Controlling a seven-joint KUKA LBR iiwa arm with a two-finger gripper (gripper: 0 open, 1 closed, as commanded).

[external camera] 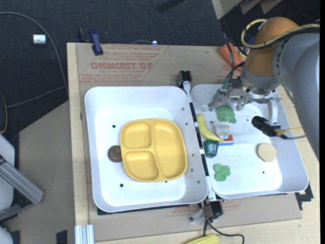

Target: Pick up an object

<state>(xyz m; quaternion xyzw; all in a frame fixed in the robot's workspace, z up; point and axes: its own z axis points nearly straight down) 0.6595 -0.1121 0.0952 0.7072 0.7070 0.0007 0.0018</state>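
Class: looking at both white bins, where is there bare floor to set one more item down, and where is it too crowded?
Free: the right bin floor between the tan disc and green leaf toy, toward its near rim. Narrow strips ring the yellow tray in the left bin. Crowded: around the banana, under the claw.

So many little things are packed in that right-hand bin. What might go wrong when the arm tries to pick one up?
The tool hangs just over a green item that lies close to a banana and a small packet; it may nudge those or catch two at once. The banana rests along the bin wall, so fingers may hit the wall. The beige round piece looks smooth and may slip.
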